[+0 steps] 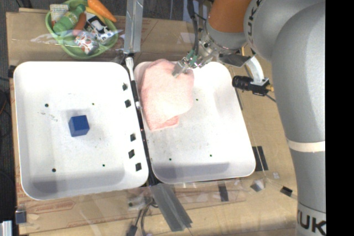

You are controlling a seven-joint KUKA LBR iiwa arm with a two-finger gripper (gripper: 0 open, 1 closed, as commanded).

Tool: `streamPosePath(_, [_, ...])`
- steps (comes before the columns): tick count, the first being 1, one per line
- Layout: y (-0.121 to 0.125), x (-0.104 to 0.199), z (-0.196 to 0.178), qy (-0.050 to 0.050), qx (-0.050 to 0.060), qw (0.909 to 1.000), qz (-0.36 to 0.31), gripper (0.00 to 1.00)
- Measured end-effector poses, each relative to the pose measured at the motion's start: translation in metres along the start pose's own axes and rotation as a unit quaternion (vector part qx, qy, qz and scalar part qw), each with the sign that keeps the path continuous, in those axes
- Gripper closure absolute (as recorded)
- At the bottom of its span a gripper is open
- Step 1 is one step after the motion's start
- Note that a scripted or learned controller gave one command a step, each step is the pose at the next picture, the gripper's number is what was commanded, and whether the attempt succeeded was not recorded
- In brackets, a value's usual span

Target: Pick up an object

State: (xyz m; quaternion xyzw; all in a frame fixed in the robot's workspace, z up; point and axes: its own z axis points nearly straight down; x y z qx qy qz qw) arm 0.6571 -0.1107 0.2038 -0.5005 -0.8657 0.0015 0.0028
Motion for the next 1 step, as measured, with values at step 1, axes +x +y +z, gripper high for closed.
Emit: streamPosePath(1, [0.0213,0.0373,0.0113,0.000,0.001,0.9927,0.121,1.00])
